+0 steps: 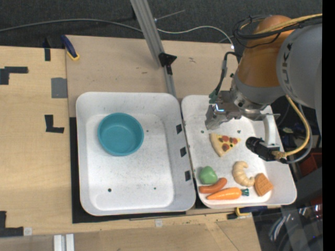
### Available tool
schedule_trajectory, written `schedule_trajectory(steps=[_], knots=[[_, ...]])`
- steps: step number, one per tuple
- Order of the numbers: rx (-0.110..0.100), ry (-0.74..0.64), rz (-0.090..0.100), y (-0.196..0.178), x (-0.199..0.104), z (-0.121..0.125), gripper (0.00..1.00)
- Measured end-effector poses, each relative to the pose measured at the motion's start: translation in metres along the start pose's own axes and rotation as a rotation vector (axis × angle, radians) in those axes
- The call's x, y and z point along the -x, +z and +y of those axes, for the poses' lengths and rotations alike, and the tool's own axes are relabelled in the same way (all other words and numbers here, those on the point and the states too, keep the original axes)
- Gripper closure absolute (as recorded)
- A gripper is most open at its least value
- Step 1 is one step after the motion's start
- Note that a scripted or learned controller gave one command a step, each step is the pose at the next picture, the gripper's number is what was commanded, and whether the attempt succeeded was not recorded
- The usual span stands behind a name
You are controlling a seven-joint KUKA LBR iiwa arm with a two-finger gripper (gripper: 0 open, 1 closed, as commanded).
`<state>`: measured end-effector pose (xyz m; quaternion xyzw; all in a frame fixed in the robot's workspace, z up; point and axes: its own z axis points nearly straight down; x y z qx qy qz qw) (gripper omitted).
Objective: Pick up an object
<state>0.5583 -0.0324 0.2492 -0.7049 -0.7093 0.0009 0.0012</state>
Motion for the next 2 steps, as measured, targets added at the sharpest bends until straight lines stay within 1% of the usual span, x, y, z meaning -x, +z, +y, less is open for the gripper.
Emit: schedule_trajectory(steps=[1, 2], knots=[[0.001, -0.001, 0.000, 0.004, -0.053, 0.004, 1.00], [0.003, -0.001, 0.001, -0.001, -0.101, 0.018, 1.00]])
